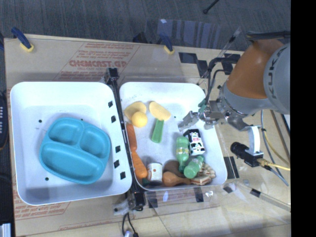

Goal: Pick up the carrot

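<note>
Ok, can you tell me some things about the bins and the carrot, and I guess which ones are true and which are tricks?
1. The carrot lies in the right bin, along its left wall. True.
2. The blue tray sits in the same bin as the carrot. False: it is in the left bin.
3. The gripper is holding the carrot. False: it is over the right bin's right side, apart from the carrot.
4. A green bottle lies beside a small black-and-white cow carton. True.
5. The carrot is standing upright. False: it lies flat.
</note>
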